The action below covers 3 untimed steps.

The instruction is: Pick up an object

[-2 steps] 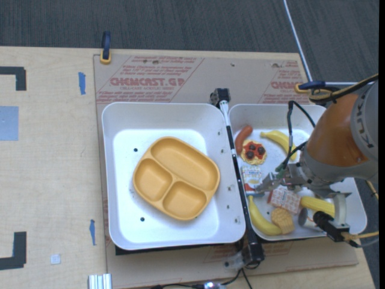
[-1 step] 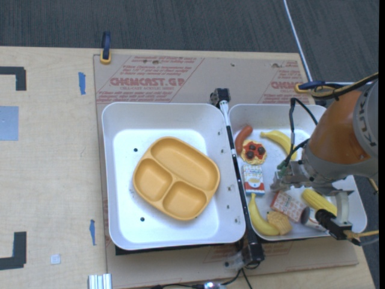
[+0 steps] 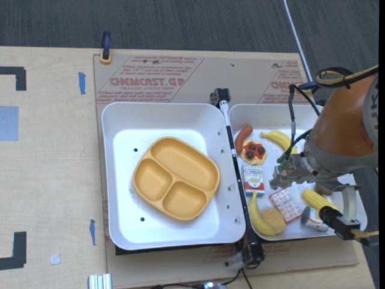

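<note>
Lower right of the frame: toys lay in the right bin [image 3: 283,236], a banana [image 3: 257,217] beside a cookie [image 3: 274,220]. Above them hung the gripper [image 3: 289,174]; its jaw state could not be told. Nothing appeared lifted; the pick remained undone. Left of centre sat a divided plate [image 3: 175,178].

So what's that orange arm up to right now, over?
Claw low in right white bin, among toy food. Nearest: red-checked packet. Nothing seen held.

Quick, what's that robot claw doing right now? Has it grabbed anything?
Gripper: low over the right bin, above the toy food; whether it is open, closed or holding anything cannot be told.
</note>
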Each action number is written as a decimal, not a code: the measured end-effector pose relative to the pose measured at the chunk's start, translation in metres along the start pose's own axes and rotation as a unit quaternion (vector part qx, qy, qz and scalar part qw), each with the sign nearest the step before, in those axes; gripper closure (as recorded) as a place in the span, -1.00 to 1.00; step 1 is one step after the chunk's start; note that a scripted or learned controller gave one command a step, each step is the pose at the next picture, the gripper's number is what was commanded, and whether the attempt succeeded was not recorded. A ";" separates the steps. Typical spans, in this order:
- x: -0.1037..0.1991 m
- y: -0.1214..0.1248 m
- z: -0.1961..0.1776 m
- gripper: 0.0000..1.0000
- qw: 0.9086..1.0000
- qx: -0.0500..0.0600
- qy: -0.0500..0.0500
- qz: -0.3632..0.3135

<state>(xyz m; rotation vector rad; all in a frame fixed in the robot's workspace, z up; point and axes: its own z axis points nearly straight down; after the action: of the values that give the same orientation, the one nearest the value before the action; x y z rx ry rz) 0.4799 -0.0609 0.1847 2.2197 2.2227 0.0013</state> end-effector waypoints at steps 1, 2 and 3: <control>0.000 0.000 0.000 -1.00 1.000 0.000 0.000 0.000; -0.055 -0.001 0.076 -1.00 1.000 0.001 0.000 0.001; -0.034 0.000 0.099 -1.00 1.000 -0.001 -0.001 0.002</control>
<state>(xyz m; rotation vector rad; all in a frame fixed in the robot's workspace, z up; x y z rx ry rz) 0.4799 -0.0946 0.0860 2.2205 2.2167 0.0008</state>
